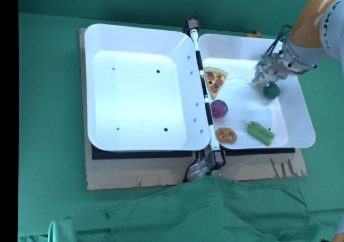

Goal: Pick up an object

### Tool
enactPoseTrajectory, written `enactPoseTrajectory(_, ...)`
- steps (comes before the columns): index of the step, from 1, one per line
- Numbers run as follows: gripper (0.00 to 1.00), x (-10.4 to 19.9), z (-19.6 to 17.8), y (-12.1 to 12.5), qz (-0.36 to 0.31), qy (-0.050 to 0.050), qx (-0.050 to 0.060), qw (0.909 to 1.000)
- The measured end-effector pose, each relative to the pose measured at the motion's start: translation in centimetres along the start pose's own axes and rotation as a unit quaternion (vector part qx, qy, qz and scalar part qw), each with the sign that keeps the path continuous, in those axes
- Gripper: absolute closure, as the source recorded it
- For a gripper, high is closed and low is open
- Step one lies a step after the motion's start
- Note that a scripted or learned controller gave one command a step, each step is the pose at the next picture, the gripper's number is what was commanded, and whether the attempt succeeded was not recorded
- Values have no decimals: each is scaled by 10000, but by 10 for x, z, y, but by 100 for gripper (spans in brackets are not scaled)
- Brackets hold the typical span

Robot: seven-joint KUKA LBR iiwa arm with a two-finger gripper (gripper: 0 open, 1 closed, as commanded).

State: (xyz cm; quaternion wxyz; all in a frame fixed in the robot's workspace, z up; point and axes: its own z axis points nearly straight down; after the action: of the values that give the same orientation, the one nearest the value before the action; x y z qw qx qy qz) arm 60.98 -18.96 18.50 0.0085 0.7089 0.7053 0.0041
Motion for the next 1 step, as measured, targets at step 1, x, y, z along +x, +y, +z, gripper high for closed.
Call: enactPoseTrajectory(1,100,1,-65,-14,-9,11,52,10000)
